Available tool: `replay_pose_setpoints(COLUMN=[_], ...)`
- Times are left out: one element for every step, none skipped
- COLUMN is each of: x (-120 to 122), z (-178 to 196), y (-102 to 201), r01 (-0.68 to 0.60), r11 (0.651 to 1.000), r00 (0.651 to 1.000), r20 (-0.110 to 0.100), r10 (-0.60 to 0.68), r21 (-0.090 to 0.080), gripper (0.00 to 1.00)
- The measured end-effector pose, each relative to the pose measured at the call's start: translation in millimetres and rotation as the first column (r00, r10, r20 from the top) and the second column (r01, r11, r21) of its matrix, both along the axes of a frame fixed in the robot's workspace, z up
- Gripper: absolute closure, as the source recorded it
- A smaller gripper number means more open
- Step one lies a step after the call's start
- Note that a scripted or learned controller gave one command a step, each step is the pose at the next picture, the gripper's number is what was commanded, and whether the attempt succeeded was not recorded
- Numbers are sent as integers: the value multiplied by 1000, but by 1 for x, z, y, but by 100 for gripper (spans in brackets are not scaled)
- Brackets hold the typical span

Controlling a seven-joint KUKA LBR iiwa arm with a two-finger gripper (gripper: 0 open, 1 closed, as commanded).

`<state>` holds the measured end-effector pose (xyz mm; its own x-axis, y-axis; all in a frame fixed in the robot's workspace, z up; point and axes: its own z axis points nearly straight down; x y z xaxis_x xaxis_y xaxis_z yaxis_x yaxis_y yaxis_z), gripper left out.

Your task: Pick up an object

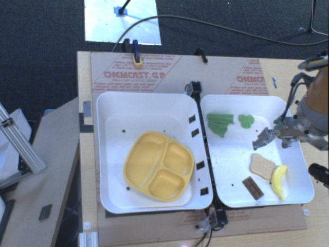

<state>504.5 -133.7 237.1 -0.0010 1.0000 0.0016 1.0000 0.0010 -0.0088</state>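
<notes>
I see open floor mid right bin [226,153]. Toast [263,166], banana [279,181] lie near lower-right rim, just below jaws. Gripper [263,139] hangs over toast, jaws released, grasping nothing.

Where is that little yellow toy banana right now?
The yellow toy banana lies in the right-hand white bin, near its front right corner, beside the tan toast slice.

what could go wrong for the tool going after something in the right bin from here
The bread slice, banana and chocolate bar lie close together near the right bin's front right corner, so the tool, poised above them, might nudge a neighbour or catch two at once. The banana sits near the bin wall, leaving little room on that side. The flat chocolate bar may slip out of a pinch.
</notes>
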Motion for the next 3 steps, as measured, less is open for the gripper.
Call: replay_pose_setpoints(x=[2, 10, 2], z=[5, -51, -106], y=[0, 7, 15], r01=[-3, -1, -1], r11=[1000, 1000, 1000], r00=[1000, 1000, 1000], r20=[11, 8, 5], r10=[3, 1, 1], r21=[-2, -1, 0], gripper=[0, 0, 0])
